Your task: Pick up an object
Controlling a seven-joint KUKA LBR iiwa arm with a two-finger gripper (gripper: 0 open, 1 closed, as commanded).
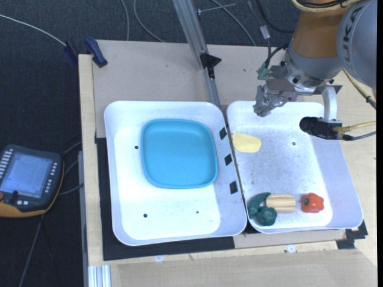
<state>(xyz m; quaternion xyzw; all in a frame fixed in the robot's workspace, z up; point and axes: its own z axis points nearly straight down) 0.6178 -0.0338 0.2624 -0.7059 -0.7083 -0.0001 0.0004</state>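
My gripper (pixel 263 107) hangs over the back edge of the right bin (pixel 335 178), with nothing visible between its fingers. A pale yellow object (pixel 246 143) lies in that bin near its left wall, a little in front of and to the left of the gripper. Along the bin's front edge lie a dark green piece (pixel 261 209), a tan cylinder (pixel 281 203) and a red pepper-like object (pixel 312 202), side by side.
The left bin (pixel 122 178) holds a blue square plate (pixel 179 153). A metal pole (pixel 191 28) slants up behind the bins. A black camera unit (pixel 320 127) juts from the wrist over the right bin. A handheld pendant (pixel 27 178) lies off the bench, left.
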